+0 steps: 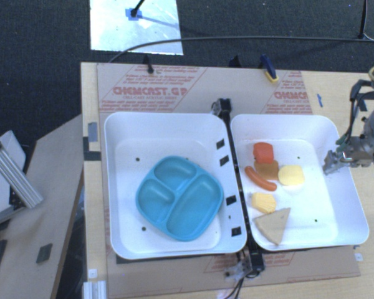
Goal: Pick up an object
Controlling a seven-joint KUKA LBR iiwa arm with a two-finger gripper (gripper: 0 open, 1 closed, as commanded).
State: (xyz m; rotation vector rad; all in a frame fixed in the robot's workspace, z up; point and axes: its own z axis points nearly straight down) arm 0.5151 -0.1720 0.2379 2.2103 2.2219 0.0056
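While I hang over the right bin (346, 195)'s far edge, my gripper (334, 162) holds nothing; whether its jaws are spread, I cannot tell.

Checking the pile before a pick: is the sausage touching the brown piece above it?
Touching. The camera view shows the sausage lying against the brown piece's lower edge, no gap.

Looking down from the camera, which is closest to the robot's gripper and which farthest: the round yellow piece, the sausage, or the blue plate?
From the gripper at the right bin's right edge:
1. Round yellow piece, right bin, middle.
2. Sausage, right bin, left side.
3. Blue plate, left bin.
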